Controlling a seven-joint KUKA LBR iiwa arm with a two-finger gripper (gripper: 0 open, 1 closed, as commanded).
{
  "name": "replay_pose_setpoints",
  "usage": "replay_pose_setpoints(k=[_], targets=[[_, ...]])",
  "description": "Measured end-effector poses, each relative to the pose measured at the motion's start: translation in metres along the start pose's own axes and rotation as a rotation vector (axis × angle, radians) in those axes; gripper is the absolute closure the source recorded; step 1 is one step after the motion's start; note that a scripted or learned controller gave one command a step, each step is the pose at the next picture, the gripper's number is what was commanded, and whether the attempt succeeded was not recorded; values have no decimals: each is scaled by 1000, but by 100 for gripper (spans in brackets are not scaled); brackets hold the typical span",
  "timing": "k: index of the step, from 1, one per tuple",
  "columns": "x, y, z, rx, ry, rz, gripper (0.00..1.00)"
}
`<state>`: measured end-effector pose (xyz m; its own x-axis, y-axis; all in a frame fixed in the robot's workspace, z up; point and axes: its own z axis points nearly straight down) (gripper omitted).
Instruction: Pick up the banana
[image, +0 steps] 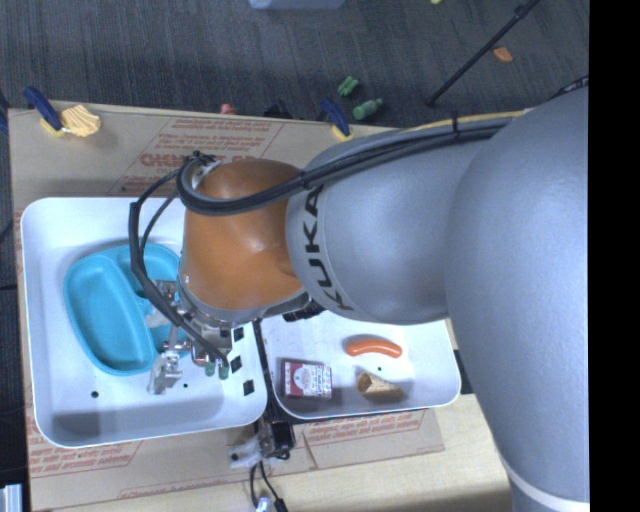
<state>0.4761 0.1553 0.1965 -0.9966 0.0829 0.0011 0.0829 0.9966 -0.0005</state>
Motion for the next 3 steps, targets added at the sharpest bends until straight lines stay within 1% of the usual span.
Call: replay_pose_setpoints(k=[1, 2, 3], targets=[[1, 15, 104, 0, -1, -115, 0], [-63, -75, 4, 1, -4, -103, 0], [-63, -74, -6, 1, -2, -107, 100]])
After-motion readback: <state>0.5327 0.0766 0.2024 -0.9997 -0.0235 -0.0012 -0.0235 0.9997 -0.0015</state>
